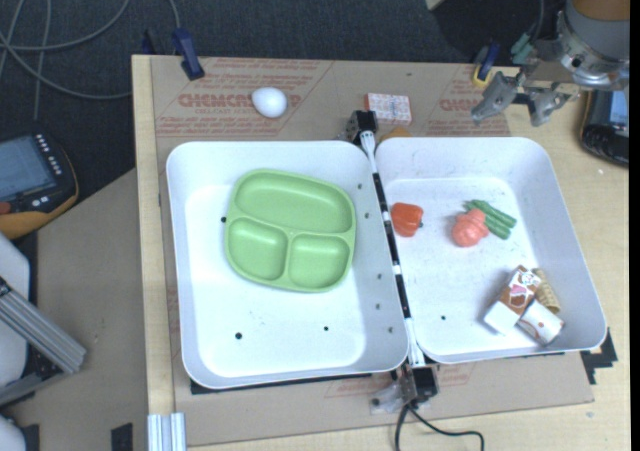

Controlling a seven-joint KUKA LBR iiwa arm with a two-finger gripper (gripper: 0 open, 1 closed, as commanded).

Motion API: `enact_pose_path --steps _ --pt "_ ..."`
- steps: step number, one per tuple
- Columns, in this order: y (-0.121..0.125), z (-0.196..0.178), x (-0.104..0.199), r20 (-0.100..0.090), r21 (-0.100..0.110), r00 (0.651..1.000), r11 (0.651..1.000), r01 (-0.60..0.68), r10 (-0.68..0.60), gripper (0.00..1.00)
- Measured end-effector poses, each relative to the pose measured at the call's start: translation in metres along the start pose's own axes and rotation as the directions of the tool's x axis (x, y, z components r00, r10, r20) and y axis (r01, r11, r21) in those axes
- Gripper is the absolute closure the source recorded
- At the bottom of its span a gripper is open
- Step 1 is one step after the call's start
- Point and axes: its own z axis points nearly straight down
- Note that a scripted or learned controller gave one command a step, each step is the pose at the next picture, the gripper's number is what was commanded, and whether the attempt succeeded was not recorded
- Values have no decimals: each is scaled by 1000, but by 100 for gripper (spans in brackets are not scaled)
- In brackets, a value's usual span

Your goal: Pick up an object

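1. Nearest the camera: small cartons (525, 304) by the right bin (570, 229)'s front right corner; radish toy (470, 228) and red piece (406, 218) farther back.
2. Gripper (522, 99) spread wide, holding nothing, above the bin's back edge.
3. Approach step, likely; next needs descent over one item.
4. Open floor mid-bin.

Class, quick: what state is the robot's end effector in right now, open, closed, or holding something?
End effector: open, holding nothing, above the bench beyond the right bin.
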Motion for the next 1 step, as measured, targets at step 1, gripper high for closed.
enact_pose_path --steps 1 --pt "3 119 -59 1 1 1000 1000 -1 1 0"
